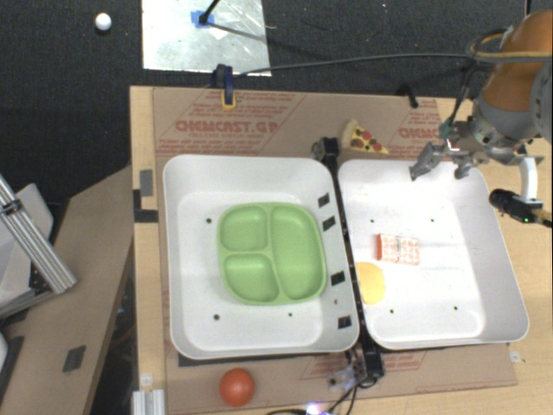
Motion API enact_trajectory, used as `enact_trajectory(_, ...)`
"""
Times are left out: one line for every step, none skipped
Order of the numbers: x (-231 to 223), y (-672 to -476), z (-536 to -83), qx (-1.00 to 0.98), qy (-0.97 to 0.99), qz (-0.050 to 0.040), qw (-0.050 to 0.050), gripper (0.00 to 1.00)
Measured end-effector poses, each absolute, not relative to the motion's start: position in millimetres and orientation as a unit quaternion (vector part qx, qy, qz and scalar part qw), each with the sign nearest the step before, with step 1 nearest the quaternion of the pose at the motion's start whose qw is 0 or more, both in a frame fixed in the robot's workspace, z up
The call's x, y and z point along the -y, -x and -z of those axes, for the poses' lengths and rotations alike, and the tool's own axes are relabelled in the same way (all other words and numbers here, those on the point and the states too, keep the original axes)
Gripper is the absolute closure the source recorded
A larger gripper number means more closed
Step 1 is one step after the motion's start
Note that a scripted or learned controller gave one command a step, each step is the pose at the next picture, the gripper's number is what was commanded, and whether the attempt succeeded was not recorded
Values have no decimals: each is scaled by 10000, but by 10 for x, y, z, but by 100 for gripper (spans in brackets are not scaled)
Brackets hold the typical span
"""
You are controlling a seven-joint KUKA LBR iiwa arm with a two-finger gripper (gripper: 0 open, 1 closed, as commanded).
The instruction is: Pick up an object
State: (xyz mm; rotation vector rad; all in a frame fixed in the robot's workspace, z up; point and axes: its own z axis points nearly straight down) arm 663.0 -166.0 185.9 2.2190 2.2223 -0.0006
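My gripper [442,164] hangs over the far edge of the right bin [484,232], with its two fingers spread apart and nothing between them. Inside that bin lie a small red-and-white patterned packet [397,249] and a flat yellow round piece [371,283], both well in front and to the left of the gripper. A green divided plate [270,252] sits in the middle of the left bin [186,232].
A pizza-slice toy [364,137] lies on the cardboard behind the bins. A red ball [237,386] rests in front of the left bin. Black clips [333,232] line the seam between the bins. A blue clamp [225,85] stands at the back.
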Motion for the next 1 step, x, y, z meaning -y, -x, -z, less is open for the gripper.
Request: enact_trajectory(1711, -6635, -1438, -7075, -7067, 2, 6, 0)
